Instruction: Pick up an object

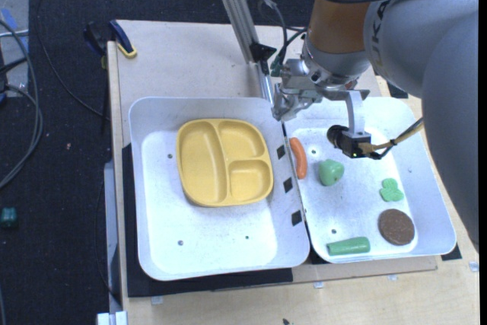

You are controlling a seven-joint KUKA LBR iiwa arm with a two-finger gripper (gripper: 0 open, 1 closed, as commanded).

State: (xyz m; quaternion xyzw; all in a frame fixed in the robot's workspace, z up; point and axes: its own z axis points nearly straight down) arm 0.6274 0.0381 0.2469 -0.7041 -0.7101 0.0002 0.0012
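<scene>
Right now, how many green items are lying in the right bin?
3. A green rounded piece lies near the bin's middle, beside the orange sausage; a small green piece sits toward the right wall; a green stick lies along the front edge. The arm may hide more.

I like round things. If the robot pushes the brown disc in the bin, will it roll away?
Probably not. The brown disc lies flat in the right bin, so it would likely slide rather than roll. It looks thin, so it is probably light and hard to grab from above.
</scene>
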